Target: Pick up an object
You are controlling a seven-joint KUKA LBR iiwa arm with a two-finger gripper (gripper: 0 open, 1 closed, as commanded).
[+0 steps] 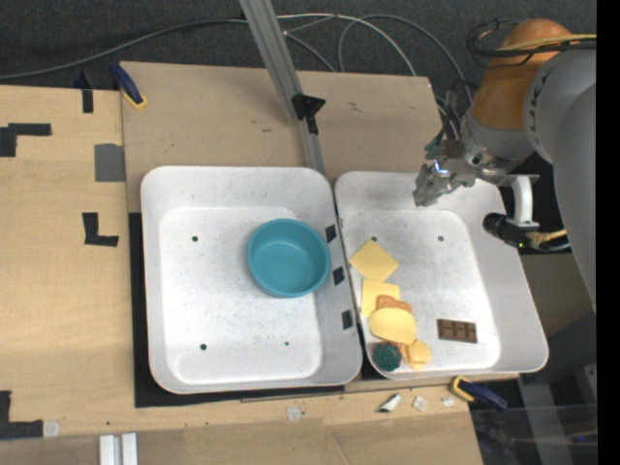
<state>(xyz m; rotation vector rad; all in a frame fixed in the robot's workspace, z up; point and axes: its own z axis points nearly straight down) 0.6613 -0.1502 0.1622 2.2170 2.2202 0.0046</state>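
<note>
Objects (387,310) lie clustered at seven o'clock in the right bin (504,289). Pincer (429,190) hovers at twelve o'clock, state indeterminable. Approach step; next calls for descent onto one item.

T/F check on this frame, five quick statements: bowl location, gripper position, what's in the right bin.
1. The blue bowl sits in the left bin. True.
2. The gripper is down among the yellow pieces. False: it is over the far edge of the right bin, apart from them.
3. A brown chocolate-bar piece lies in the right bin, to the right of the yellow pile. True.
4. The bowl is tipped on its side. False: it stands upright, opening up.
5. The gripper holds the small dark teal object. False: that object lies at the near-left corner of the right bin, beside the yellow pile.
</note>
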